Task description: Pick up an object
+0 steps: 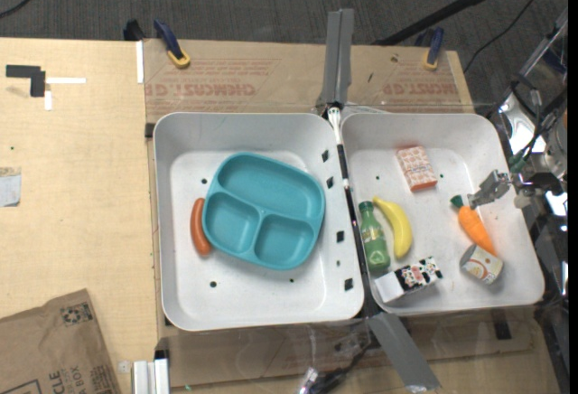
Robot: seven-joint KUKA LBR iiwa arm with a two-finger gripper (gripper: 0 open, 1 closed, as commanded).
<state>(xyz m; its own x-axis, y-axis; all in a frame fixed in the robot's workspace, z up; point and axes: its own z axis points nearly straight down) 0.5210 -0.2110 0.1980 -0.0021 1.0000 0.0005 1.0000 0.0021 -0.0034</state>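
End effector (492, 189) sits just above-right of carrot (475, 228) in right bin (433, 123); carrot's long side slants down-right, green top nearest; can't tell if open or closed

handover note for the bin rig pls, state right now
Gripper: low at the right bin's right side, just above the toy carrot; nothing seen between its fingers.
Right bin: carrot, banana, green bottle, pink box, milk carton, small can.
Left bin: teal divided plate, hot dog beside it.
Done: no object lifted yet.
Left: grasp and lift one; carrot is nearest.
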